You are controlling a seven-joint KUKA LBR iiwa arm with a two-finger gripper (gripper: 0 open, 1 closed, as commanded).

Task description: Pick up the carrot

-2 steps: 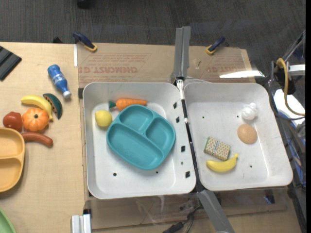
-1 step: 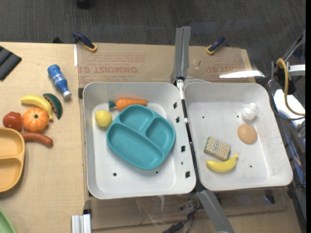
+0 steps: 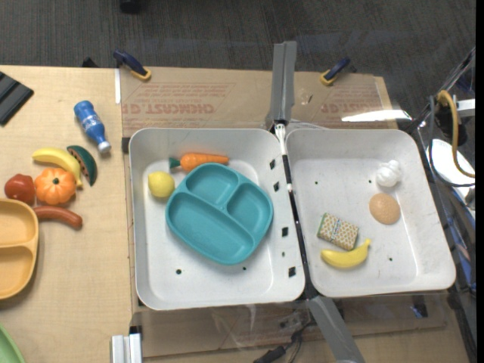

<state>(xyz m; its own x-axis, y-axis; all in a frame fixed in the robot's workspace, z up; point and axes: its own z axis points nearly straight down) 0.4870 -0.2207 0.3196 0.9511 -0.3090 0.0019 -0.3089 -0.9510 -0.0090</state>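
Camera view from above: the carrot [image 3: 200,159] lies in the left bin [image 3: 144,225], near its top edge, touching the blue plate [image 3: 219,214] and beside a lemon [image 3: 160,184]. I cannot tell how the tool is.

Dark carpet floor [image 3: 227,13], wood bench [image 3: 53,89].
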